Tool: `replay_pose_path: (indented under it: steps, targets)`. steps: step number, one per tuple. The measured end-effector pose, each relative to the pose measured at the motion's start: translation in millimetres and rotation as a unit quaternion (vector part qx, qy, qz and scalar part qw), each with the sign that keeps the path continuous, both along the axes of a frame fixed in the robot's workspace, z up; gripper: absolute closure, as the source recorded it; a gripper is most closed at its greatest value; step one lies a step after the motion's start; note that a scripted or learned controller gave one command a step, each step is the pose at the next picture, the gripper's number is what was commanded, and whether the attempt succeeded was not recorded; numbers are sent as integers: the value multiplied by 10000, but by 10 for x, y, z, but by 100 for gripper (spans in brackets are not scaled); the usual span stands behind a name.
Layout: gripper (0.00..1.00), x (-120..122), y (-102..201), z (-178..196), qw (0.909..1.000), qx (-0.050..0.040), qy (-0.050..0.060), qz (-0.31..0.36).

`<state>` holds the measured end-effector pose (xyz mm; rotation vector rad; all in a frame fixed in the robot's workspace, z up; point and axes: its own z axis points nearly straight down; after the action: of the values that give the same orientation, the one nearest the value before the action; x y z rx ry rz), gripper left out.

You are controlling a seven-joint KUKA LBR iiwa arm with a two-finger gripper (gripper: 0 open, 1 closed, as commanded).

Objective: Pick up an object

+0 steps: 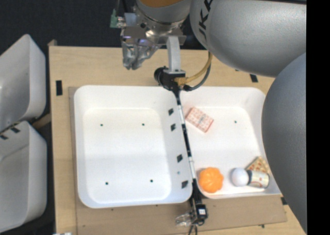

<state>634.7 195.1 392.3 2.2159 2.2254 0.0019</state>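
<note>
- Camera view puts our gripper (135,60) above the bench's far edge, beyond the left bin (93,187); whether it is clenched or released we cannot tell.
- Our right bin (242,95) holds a pink patterned packet (199,119) mid-left.
- Near edge: orange ball (210,179), white ball (238,177).
</note>
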Motion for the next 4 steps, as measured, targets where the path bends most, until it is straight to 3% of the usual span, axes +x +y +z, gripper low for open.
replay_pose_path:
  steps: [1,2,3,4]
  targets:
    - [100,-107,269,-639,10000,-12,32,-1]
    - [100,-610,212,-1404,10000,-20,58,-21]
    - [100,-836,-410,396,10000,11,-51,-31]
    - [100,-1128,11,1236,10000,22,-40,21]
